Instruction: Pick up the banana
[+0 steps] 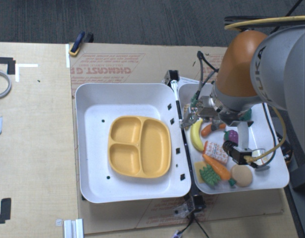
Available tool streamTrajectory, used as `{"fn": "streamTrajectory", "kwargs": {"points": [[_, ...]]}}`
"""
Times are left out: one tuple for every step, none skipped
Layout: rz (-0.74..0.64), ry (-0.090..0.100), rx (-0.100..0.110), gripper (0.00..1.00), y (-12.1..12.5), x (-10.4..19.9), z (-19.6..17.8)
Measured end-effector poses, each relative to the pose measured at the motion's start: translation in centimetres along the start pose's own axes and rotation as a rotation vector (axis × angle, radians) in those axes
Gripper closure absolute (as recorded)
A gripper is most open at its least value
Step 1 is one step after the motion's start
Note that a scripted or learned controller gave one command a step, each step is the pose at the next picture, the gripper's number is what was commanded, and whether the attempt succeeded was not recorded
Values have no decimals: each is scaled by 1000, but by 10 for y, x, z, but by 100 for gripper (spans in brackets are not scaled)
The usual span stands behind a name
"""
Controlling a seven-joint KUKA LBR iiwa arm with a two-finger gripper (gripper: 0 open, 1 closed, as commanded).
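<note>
Gripper (194,114) sits over the right bin (276,180), banana (196,135) just at its 6 o'clock; finger opening can't be told.

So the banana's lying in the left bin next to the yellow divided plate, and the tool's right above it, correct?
Not quite. The camera view shows the banana in the right bin, among the other toy foods, not in the left bin. The yellow divided plate sits alone there. The tool is indeed close above the banana.
</note>
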State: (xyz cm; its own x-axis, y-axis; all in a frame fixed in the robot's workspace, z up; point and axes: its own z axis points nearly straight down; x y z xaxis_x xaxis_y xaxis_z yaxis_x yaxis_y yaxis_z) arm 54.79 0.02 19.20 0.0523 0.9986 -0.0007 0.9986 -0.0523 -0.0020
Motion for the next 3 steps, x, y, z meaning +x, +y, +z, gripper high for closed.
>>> {"fn": "streamTrajectory", "kwargs": {"points": [[-209,-1,-2,0,37,-14,0],[-479,0,-1,0,9,-16,0],[-762,-1,-4,0,46,7,0]]}}
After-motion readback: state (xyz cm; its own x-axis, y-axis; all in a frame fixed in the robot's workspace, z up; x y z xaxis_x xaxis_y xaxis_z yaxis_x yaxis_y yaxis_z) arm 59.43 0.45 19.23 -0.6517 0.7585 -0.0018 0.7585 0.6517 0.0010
